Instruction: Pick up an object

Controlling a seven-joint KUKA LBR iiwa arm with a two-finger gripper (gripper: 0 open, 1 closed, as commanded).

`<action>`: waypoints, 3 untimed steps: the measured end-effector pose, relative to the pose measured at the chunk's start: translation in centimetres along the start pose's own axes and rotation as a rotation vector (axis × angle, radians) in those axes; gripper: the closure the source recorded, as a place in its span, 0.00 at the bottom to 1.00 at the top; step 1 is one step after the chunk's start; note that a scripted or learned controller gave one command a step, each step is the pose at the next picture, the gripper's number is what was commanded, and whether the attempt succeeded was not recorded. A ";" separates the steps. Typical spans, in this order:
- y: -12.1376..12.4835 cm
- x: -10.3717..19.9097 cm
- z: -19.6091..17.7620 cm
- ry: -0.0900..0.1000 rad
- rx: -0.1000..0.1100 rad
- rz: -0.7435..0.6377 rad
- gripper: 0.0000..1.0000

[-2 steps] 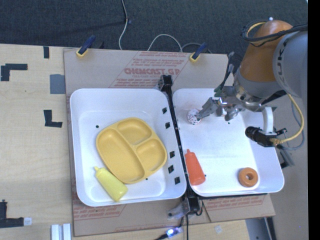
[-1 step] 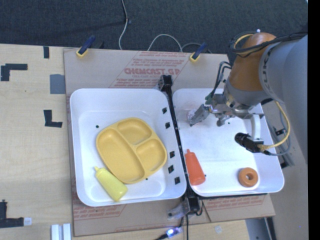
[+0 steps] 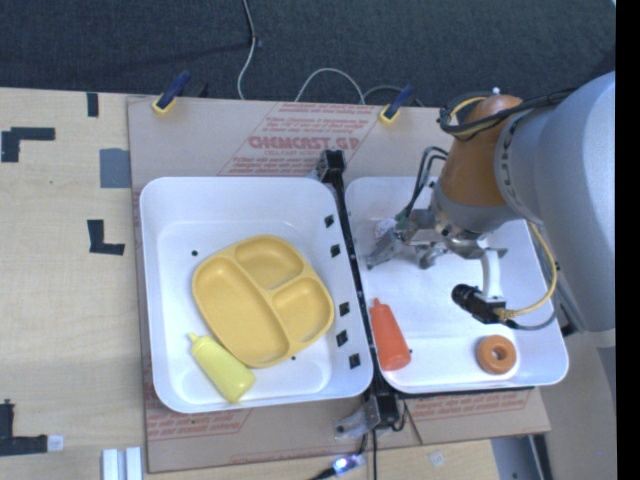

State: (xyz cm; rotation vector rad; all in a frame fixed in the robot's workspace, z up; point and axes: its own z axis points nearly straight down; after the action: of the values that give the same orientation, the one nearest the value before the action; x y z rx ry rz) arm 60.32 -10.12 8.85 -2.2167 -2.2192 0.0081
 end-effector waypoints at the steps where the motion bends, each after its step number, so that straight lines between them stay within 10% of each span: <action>1: 0.1 0.1 -1.3 0.000 -0.004 -0.002 1.00; 3: 0.1 1.2 -12.7 0.000 -0.011 -0.001 1.00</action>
State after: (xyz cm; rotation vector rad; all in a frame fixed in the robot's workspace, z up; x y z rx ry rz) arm 60.50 -8.92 21.58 -2.2210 -2.2260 -0.0044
